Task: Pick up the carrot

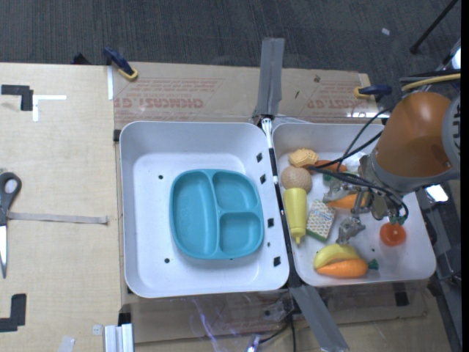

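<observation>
The carrot [342,268], orange with a green stub at its right end, lies at the front of the right bin [418,266], tight against a yellow banana [332,254]. My gripper [344,211] hangs low over the middle of this bin, a little behind the carrot and apart from it. Its jaws stand open, one finger [335,193] farther back and the other [351,229] nearer the front. A small orange piece [344,202] lies between them, partly hidden by the gripper. The orange band of the arm [414,136] covers the bin's right rear.
A yellow corn cob [295,210], a brown round toy [296,177], a bread-like piece [303,157], a speckled green-edged block [320,220] and a red tomato [393,233] share the right bin. The left bin [139,218] holds a blue divided plate [218,213]. Cables [366,141] trail across the bin's back.
</observation>
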Available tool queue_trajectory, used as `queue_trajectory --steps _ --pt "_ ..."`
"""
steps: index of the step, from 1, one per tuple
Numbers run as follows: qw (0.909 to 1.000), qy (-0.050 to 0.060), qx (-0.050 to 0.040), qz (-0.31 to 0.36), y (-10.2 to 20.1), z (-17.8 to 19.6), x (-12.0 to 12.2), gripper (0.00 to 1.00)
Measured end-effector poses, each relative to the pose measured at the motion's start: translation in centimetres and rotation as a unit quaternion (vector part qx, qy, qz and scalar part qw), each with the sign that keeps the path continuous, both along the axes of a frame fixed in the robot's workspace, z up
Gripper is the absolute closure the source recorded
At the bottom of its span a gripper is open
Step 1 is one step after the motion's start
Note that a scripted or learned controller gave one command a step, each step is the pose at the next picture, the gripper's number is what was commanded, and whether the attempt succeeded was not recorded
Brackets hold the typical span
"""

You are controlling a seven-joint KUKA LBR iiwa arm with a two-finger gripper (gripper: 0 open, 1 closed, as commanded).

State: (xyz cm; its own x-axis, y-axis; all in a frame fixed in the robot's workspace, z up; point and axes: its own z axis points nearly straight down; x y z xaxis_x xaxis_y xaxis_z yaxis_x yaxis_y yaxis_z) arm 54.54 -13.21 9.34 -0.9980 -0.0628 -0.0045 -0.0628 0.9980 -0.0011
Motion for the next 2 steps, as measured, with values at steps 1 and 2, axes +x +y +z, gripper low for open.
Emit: queue_trajectory --steps 1,2 --pt "1.0 -0.003 -0.0009 0.002 0.1 1.1 0.3 1.0" --pt "0.9624 -0.001 -0.0007 0.272 -6.9 0.0 3.0 1.0"
